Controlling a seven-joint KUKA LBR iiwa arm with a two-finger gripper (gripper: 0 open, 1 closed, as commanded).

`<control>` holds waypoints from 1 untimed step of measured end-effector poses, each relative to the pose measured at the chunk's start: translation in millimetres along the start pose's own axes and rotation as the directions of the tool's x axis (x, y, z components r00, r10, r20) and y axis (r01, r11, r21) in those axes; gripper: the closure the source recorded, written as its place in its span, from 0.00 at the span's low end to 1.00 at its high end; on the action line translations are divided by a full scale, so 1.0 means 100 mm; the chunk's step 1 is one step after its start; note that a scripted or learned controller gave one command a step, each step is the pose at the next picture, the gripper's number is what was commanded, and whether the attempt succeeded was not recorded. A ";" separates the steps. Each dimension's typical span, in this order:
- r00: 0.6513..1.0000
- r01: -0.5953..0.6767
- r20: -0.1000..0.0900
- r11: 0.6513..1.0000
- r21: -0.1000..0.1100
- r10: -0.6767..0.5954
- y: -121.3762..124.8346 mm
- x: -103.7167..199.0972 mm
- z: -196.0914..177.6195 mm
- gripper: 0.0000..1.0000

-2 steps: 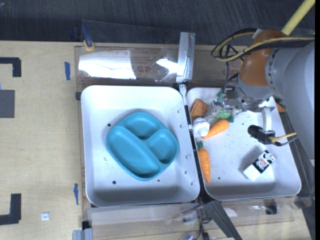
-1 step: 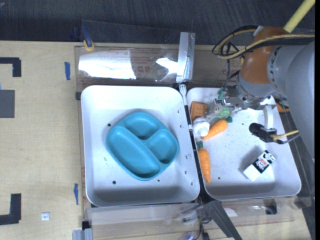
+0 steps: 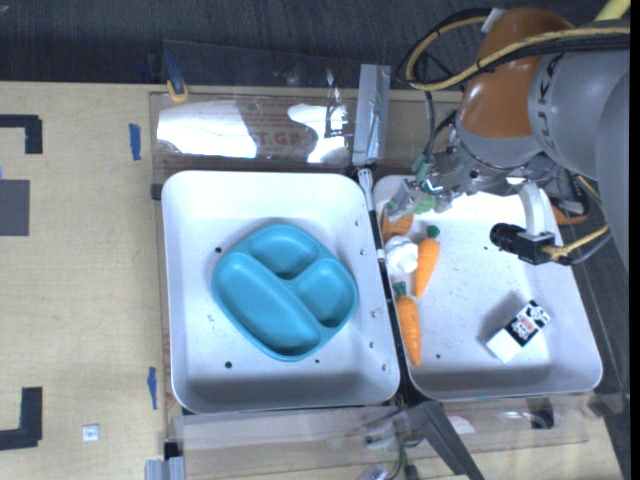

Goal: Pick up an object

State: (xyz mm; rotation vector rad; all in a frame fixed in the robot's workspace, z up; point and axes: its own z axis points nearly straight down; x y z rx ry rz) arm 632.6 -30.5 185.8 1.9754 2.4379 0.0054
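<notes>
Gripper (image 3: 425,190) low at far left of right bin (image 3: 560,368), above carrots (image 3: 426,264). Finger state impossible to tell. Blue tray (image 3: 285,290) in left bin (image 3: 190,368).

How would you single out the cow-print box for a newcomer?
Look in the right-hand bin, the one under the arm. Go to its near right corner: a small white box lies alone there. Its black-and-white patches set it apart from the orange carrots along the left wall.

Grey arm (image 3: 580,98) from the right, tool (image 3: 425,190) low
</notes>
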 end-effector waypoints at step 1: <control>0.997 0.073 -0.002 0.997 0.007 -0.073 -0.35 0.38 -0.07 1.00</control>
